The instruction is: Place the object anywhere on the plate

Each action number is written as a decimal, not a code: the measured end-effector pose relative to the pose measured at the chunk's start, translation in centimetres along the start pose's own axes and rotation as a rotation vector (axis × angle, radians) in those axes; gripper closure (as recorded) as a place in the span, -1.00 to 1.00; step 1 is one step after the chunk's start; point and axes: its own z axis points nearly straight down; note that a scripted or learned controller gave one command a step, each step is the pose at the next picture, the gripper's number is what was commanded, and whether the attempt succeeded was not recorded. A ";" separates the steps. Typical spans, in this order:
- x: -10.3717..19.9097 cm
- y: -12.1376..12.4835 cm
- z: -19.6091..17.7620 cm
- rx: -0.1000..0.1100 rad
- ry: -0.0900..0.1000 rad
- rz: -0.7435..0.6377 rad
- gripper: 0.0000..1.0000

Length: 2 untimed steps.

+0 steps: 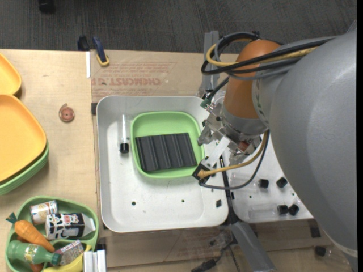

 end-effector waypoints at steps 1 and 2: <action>0.0 0.0 0.0 0.000 0.000 0.000 -1.00; 0.0 0.0 0.0 0.000 0.000 0.001 -1.00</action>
